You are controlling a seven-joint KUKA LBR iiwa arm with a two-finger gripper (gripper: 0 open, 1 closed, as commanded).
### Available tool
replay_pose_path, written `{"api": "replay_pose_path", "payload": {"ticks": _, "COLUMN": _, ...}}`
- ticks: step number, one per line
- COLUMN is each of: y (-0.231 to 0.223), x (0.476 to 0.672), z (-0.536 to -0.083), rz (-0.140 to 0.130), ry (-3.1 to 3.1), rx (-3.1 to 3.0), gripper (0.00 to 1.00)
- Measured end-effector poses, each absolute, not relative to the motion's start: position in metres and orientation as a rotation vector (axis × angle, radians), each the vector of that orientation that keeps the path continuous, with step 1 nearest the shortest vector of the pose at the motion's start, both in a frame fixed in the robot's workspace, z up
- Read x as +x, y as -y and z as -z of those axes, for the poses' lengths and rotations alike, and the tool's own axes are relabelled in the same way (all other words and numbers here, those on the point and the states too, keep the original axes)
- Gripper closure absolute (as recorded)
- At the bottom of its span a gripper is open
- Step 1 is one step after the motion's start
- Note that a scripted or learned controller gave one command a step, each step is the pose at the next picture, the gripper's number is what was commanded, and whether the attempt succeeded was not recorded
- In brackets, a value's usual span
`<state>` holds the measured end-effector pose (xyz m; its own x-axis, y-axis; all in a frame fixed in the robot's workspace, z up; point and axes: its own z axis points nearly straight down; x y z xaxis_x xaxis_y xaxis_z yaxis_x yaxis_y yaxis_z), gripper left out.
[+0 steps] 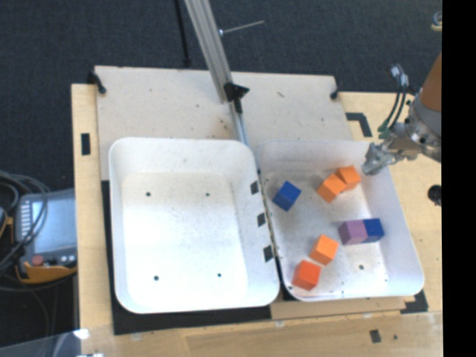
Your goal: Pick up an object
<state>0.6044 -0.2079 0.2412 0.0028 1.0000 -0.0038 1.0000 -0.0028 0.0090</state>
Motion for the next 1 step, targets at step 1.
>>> {"api": "replay_pose_path", "payload": {"ticks": 1, "y": 0.2084, "x": 0.6053, "z": -0.2517, "rz": -0.002, "ry": -2.222, "rx": 2.216, "gripper": 1.00}}
